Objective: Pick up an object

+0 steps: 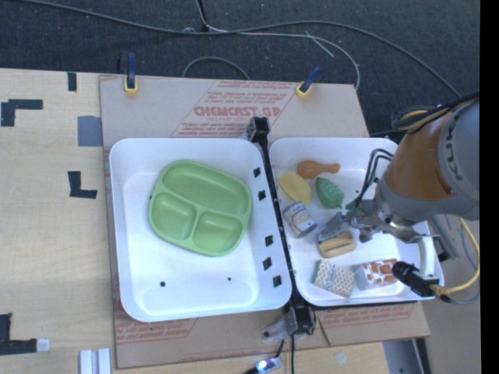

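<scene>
A cardboard-topped bench [234, 107] holds two white bins; the right bin [308, 148] is the landmark. Inside it, near its middle, the gripper [341, 226] hangs just above a tan bread-like piece [337, 245]. Whether anything is gripped is unclear; a centred, straight descent seems best.

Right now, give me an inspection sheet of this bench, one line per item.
Surface: cardboard sheet on wooden bench, two shallow white bins.
Job's things: right bin holds tan drumstick toy, yellow wedge, green ridged toy, small grey can, tan bread-like piece, patterned packet, orange-and-white carton.
Clutter: green sectioned plastic tray in left bin.
Gripper: gripper low above the bread-like piece.
Cables: black cables on floor.
Surroundings: dark carpet.
</scene>
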### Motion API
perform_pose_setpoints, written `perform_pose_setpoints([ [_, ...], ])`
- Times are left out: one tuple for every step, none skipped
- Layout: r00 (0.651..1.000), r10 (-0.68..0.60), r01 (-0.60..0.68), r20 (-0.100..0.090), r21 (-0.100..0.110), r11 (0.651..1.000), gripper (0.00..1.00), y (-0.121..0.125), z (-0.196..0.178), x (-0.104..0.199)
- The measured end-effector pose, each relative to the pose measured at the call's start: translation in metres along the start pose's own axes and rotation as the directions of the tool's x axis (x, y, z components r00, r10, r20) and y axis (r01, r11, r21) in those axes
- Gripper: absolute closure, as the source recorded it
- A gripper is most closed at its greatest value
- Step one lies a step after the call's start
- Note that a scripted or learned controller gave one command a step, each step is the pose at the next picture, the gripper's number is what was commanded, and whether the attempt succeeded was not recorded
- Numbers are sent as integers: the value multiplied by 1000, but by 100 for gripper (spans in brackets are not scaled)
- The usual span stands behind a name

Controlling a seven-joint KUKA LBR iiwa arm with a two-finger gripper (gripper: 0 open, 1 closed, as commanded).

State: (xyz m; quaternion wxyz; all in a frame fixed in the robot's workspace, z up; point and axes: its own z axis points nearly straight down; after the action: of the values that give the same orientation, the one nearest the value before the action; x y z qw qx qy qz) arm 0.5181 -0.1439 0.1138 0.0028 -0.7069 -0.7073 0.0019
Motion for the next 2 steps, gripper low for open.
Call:
perform_pose_setpoints([
  [1000, -1, 1, 0, -2, 1000, 100, 1, -12, 1],
  [1000, -1, 1, 3, -11, 1000, 100, 9, -71, -4],
])
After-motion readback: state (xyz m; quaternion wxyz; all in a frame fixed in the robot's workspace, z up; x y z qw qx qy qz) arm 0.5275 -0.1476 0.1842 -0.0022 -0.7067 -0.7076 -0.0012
